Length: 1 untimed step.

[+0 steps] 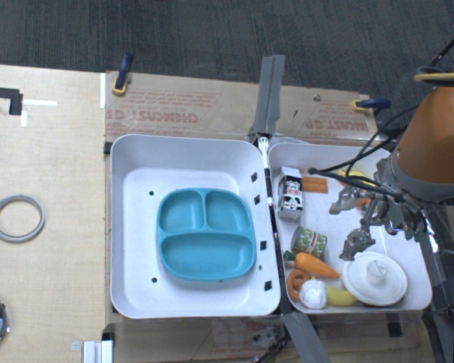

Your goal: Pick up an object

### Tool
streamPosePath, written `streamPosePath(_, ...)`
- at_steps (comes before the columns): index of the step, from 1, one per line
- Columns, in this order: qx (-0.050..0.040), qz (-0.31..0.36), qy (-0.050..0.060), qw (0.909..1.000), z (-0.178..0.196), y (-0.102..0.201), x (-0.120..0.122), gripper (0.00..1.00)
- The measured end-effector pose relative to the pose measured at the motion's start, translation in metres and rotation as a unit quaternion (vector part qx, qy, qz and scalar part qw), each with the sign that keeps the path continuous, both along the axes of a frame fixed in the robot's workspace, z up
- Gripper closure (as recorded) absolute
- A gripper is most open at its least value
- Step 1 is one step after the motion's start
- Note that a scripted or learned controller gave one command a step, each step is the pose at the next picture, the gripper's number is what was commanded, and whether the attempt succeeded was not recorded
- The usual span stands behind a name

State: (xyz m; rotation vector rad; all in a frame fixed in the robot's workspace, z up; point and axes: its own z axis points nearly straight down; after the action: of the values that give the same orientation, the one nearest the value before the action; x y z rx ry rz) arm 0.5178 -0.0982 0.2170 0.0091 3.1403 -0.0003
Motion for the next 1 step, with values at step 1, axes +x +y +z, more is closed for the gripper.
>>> streamPosePath(1,0.0,0.101,0.0,0.9949,-0.1253,0.007,0.0063,0.0)
